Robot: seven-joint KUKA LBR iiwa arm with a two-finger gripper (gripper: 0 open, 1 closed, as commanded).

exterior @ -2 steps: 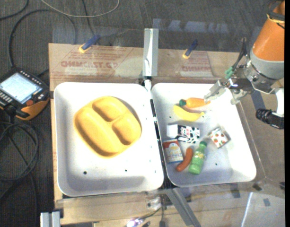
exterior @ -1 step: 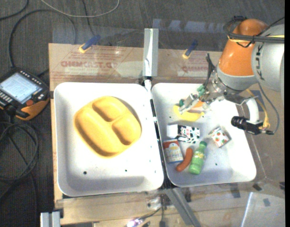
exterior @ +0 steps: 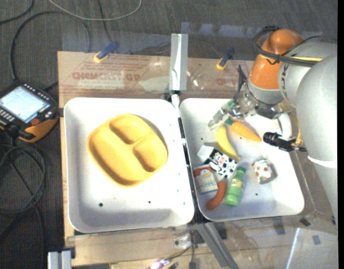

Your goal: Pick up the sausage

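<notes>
Bins sit side by side on the bench (exterior: 70, 72), and from the overhead camera we see a yellow divided plate (exterior: 127, 148) lying in the left bin (exterior: 82, 206). In the right bin (exterior: 284, 200) the sausage (exterior: 216, 196) lies near the front wall, tilted, just beside a green bottle (exterior: 235, 187) and a small red-labelled packet (exterior: 205, 180). Farther back we make out a banana (exterior: 226, 143), a carrot (exterior: 246, 131), a black-and-white patterned piece (exterior: 222, 162) and a small cup (exterior: 263, 171). The pincer (exterior: 232, 114) hovers over the banana and carrot, well apart from the sausage; we cannot tell how wide it stands.
</notes>
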